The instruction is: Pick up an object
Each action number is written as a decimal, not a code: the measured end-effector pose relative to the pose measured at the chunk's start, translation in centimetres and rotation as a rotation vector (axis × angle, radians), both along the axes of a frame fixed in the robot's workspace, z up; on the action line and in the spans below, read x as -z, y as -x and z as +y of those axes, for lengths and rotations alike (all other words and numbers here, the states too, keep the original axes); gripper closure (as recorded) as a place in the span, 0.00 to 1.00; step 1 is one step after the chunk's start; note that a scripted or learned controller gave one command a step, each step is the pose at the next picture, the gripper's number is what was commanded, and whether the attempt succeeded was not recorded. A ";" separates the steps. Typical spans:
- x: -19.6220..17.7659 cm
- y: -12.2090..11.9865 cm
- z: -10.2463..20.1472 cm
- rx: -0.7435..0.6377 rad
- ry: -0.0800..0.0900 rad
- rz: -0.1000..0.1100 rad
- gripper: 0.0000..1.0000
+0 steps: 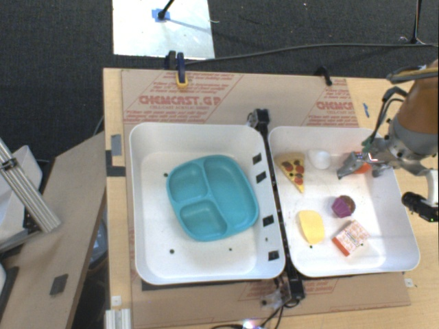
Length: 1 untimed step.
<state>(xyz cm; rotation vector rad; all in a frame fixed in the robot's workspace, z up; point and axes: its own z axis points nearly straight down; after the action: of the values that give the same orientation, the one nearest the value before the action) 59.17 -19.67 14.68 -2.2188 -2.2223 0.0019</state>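
The tool (351,164) hangs low over the right bin (405,252), and I cannot tell its state; nearest lie the white cap (319,159) and purple piece (343,205); both look small and round, so they could easily skid away.

Two white bins sit side by side on the desk, the left bin (147,204) and the right bin (398,235). The left one holds one teal tray (212,197) with three compartments. The right one holds five small things: one pizza slice (293,170), one white round piece (319,159), one purple piece (343,205), one yellow piece (311,226) and one red-and-white packet (350,238).
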 end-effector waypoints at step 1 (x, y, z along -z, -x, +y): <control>4.5 0.5 -0.6 0.000 0.000 0.000 0.00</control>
<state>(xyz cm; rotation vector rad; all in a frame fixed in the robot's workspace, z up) 58.70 -20.32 10.13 -2.2193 -2.2218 0.0018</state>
